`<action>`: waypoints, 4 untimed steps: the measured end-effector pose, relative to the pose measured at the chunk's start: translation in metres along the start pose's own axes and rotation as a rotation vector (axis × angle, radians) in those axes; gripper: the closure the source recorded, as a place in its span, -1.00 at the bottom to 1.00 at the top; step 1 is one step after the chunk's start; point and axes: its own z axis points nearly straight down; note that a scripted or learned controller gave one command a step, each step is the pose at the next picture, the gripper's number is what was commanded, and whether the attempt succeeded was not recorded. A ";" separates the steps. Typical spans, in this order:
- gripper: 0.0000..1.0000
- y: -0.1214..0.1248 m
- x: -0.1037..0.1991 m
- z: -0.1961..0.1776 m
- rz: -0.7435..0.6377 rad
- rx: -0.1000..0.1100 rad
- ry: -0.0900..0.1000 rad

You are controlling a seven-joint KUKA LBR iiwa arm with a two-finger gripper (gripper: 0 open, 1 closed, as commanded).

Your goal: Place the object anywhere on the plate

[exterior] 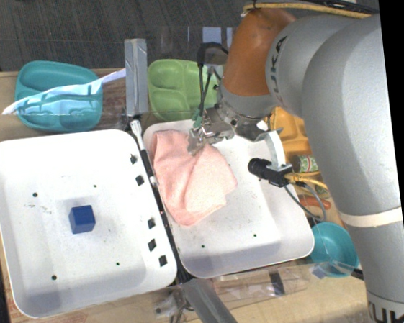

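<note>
Presently, pincer [200, 134] seen at upper edge of pink cloth [193, 176], finger state cannot be told | cloth lies crumpled in right bin [269, 240] | blue cube [82, 218] rests in left bin [15, 178], well apart | both bins carried on counter [54, 322]

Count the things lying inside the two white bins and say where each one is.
2. A blue cube lies in the left bin, left of its centre. A pink cloth lies in the right bin, at its upper left. The arm may hide more.
</note>
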 end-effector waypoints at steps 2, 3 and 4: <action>1.00 0.010 0.121 -0.082 -0.091 -0.003 -0.002; 1.00 -0.046 0.184 -0.040 -0.048 0.003 -0.003; 1.00 -0.050 0.222 0.073 0.168 -0.002 -0.001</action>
